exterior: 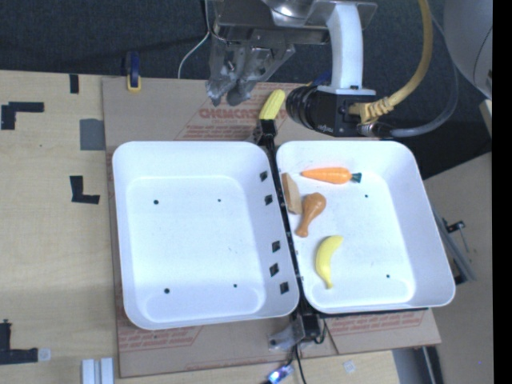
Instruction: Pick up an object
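The right bin (400, 174) holds an orange carrot (326, 175) near its back, a brown drumstick-shaped piece (310, 212) in the middle left, a tan block (290, 194) against the left wall and a yellow banana (326, 259) toward the front. My gripper (227, 93) hangs high over the cardboard behind the left bin (136, 182), well away from all of these. Its fingers are shut, with nothing between them.
A yellow-handled clamp (271, 106) sits at the back where the two bins meet, just right of the gripper. Black clips (276, 246) line the shared wall. The bins rest on cardboard (152, 110) on a wooden bench.
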